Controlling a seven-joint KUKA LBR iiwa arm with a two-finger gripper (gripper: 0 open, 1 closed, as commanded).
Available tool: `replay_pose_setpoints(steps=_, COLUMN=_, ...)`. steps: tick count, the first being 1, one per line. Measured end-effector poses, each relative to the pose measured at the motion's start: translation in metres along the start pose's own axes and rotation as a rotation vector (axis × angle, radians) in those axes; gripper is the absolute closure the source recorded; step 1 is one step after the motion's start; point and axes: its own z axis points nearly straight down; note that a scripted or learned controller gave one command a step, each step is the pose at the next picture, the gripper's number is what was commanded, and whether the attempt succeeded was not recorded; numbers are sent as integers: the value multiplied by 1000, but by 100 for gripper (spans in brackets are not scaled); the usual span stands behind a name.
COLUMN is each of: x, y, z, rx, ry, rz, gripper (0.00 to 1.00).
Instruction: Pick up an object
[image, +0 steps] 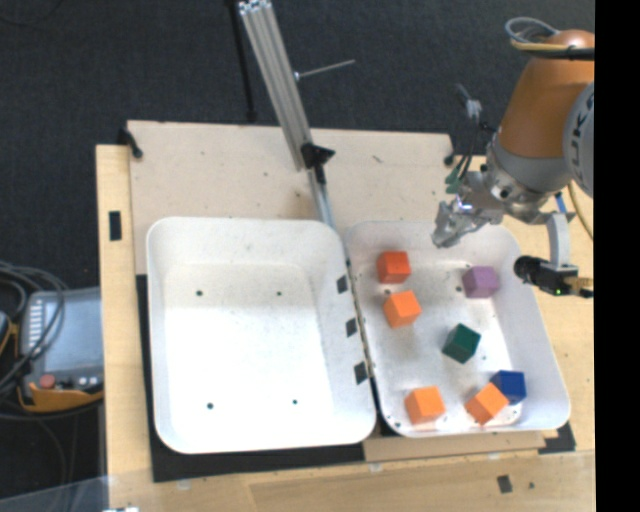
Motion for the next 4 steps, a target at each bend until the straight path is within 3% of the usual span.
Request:
replay_pose_setpoints(steps=2, x=92, y=-29, z=-4, rx=1, ry=0, rz=-1, gripper=100)
replay_pose_setpoints(steps=4, x=209, y=-60, z=14, rx=3, ry=-1, rz=0, gripper=100)
